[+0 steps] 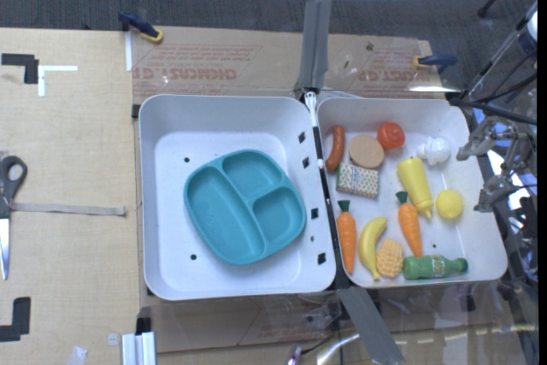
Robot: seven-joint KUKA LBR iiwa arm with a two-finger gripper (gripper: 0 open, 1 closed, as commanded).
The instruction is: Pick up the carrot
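Observation:
Two orange carrots with green tops lie in the right bin (479, 261). One carrot (346, 242) lies along the bin's left wall, beside a banana (371, 242). The other carrot (410, 228) lies between the banana and a lemon (449, 203). My gripper (473, 179) hovers at the right bin's right edge, open, with nothing between its fingers. It is well to the right of both carrots, near the lemon.
The right bin also holds a sausage (335, 148), a round bun (367, 152), a tomato (391, 135), a cracker block (358, 180), a yellow bottle (414, 182), a white piece (434, 151), corn (391, 258) and a green bottle (434, 267). A teal divided plate (211, 209) lies in the left bin (162, 120).

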